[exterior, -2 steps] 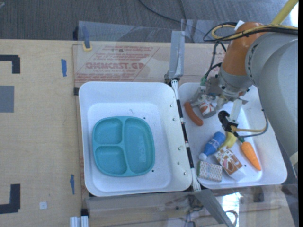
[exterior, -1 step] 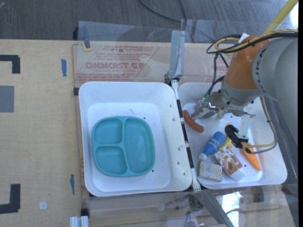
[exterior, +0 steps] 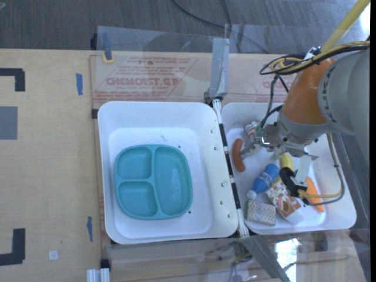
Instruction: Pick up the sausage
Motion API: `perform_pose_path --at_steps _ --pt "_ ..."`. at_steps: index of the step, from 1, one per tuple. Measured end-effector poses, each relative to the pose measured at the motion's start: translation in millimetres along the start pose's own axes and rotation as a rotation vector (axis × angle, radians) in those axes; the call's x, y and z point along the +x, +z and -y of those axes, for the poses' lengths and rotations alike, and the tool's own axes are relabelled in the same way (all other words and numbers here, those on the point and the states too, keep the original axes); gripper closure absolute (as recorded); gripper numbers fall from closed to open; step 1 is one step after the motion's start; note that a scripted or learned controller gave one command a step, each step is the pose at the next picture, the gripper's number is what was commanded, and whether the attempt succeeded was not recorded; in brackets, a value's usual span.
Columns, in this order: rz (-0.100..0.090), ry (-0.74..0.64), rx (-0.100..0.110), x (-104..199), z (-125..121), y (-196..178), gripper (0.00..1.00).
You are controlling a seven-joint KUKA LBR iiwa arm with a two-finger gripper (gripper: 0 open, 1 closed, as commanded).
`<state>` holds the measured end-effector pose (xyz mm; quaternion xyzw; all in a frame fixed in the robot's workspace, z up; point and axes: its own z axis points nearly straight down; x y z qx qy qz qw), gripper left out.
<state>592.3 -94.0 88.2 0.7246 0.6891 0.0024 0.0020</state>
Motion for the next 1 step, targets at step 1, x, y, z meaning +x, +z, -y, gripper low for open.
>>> perform_pose_path --at_steps 1 --pt "0.002 -0.155 0.0 3.8 -58.7 1.2 0.0"
